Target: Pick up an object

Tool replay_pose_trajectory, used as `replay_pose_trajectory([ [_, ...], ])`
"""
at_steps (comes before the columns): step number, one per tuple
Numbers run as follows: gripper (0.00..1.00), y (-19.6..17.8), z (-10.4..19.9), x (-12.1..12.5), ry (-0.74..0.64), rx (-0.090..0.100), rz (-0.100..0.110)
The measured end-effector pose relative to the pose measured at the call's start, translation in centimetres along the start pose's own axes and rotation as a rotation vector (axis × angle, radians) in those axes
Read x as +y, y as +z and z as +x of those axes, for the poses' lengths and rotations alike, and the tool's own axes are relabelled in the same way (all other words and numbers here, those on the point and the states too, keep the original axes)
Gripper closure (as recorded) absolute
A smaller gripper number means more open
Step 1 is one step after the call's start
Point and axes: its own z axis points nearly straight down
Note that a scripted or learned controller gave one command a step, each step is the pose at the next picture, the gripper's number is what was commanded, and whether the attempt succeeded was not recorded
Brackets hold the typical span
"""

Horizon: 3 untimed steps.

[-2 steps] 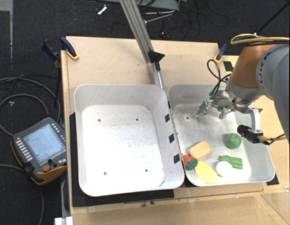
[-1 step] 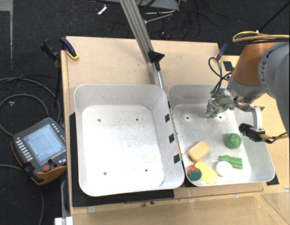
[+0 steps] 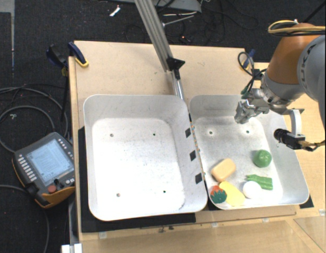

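The gripper (image 3: 244, 115) hangs over the upper part of the right bin (image 3: 205, 109), below the grey wrist and orange band of the arm (image 3: 289, 62), which enters from the right. Whether the gripper is released or clenched cannot be told from this angle; nothing is seen in it. All objects lie in the lower part of the same bin, well below the gripper. A green ball (image 3: 262, 158) sits below and slightly right of it, apart from the rest. A tan block (image 3: 223, 169) lies below and slightly left. Further down, along the bin's lower rim, a red and green toy (image 3: 218, 194) touches a yellow piece (image 3: 233, 194), with a white ball (image 3: 252, 190) just beside it and a green strip (image 3: 260, 182) against the white ball. The left bin (image 3: 134, 157) lies to the gripper's left, across the shared rim.
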Motion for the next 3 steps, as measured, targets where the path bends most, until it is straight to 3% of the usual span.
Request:
replay_pose_trajectory([
  [2, 1.00, -10.2, -0.6, 1.0, 0.000, -0.001, -0.001],
  [3, 1.00, -10.9, 4.3, -0.7, -0.004, 0.003, 0.006],
])
